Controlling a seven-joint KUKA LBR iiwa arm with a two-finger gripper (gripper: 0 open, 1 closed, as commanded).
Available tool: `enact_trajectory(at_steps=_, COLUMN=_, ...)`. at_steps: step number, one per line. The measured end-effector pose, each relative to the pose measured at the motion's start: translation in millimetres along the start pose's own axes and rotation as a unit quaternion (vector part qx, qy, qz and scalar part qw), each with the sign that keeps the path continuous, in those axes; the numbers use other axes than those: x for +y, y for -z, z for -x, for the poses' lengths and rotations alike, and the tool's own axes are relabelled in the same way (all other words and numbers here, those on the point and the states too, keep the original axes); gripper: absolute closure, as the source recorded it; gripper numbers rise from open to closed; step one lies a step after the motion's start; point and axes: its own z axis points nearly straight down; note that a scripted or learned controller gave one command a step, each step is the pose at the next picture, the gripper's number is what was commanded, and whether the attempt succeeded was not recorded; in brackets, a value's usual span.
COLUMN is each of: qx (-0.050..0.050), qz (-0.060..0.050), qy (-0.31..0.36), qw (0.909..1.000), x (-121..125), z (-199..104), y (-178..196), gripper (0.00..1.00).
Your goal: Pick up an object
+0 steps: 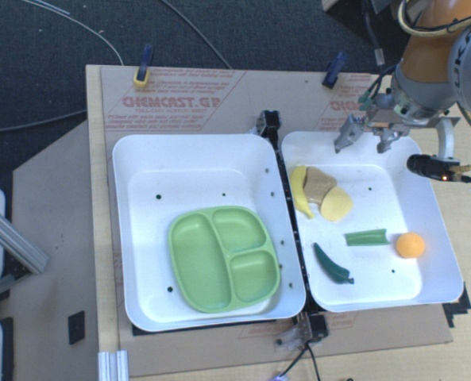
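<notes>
The two-finger metal gripper (368,140) hangs spread apart over the right white bin's (434,236) far edge. In that bin, a smooth green plastic bar (366,238) lies pointing left-right.

The arm (445,46) is big and round, made of smooth grey metal. It has a bright orange band (449,6) near the top, shiny like plastic. A thin cable loops over the orange part. Lower down sits a grey ring, then the gripper (368,138) with two short grey fingers (345,139). A black part with a small orange light sticks out at the side.
</notes>
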Motion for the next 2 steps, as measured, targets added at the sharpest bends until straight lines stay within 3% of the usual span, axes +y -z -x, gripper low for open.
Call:
enact_trajectory(at_steps=1, qx=-0.001, qz=0.008, qy=0.001, qw=1.0000, x=3.1, z=-0.4, y=10.3, gripper=0.00)
enact_trajectory(at_steps=2, qx=-0.001, qz=0.005, qy=0.001, qw=1.0000, x=0.4, z=-1.8, y=-53.4, gripper=0.00)
